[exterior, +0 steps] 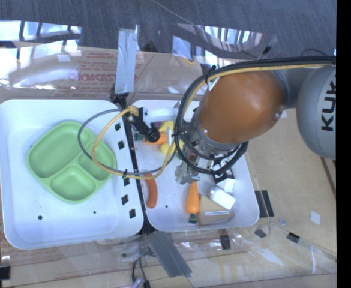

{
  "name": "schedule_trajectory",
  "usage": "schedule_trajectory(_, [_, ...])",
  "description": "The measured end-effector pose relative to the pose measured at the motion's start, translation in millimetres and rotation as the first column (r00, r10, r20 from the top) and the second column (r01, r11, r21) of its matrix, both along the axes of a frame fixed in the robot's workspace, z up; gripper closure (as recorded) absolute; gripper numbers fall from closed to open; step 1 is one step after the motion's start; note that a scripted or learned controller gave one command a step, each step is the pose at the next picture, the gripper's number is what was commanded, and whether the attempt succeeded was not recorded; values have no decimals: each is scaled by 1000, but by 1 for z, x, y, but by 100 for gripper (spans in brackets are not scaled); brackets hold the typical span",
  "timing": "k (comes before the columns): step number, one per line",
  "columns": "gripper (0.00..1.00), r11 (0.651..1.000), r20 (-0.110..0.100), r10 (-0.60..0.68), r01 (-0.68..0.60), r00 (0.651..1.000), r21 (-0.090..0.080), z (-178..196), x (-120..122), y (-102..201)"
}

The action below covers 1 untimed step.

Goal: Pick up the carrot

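Observation:
The carrot [192,200] is orange with a small green tip. It lies near the front of the right bin [247,191], pointing toward the front wall. My gripper [186,174] hangs below the orange wrist band, directly over the carrot's far end and very close to it. The arm's bulk hides the wrist and much of the bin's middle.
A reddish sausage [152,194] lies by the right bin's left wall. A tan block [215,212] and a white piece [222,197] sit right of the carrot. A yellow item [165,137] lies farther back. The left bin [19,215] holds a green divided plate [67,161]. Cables loop over the divider.

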<state>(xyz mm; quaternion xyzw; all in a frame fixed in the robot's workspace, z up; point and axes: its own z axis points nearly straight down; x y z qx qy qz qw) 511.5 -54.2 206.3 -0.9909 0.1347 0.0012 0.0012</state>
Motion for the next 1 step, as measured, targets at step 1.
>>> schedule_trajectory(1, [100,967,0,-255,255,967,-2,35,1,-15])
